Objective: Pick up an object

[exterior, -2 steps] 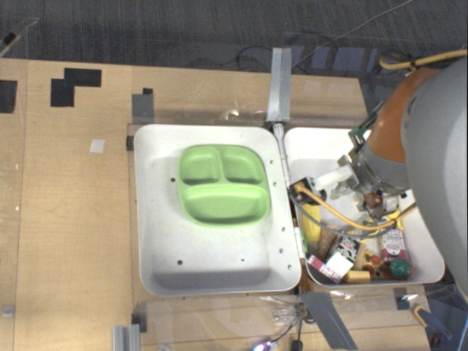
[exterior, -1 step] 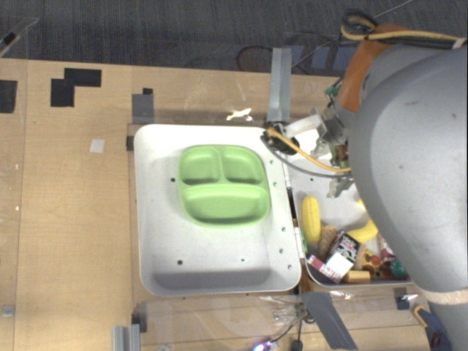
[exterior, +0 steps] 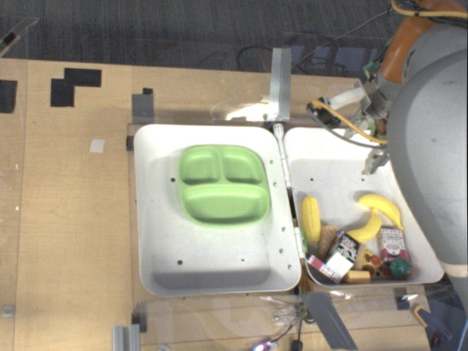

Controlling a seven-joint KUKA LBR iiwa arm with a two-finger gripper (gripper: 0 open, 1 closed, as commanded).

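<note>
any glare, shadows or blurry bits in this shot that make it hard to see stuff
In the camera view: bright glare sits on the bench just above the left bin; a soft grey shadow lies along that bin's near wall; the arm looms close and slightly soft at the right; the green tray and corn cob read clearly, while the small packets at the right bin's near end are hard to make out.

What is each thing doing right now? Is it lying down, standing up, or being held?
green tray: lying flat in the left bin, compartments up, nothing in them.
corn cob: lying in the right bin, not held.
banana: lying curved beside the corn, not held.
small packets: heaped in the near corner, overlapping.
gripper: above the right bin's far side, holding nothing I can see.
</note>
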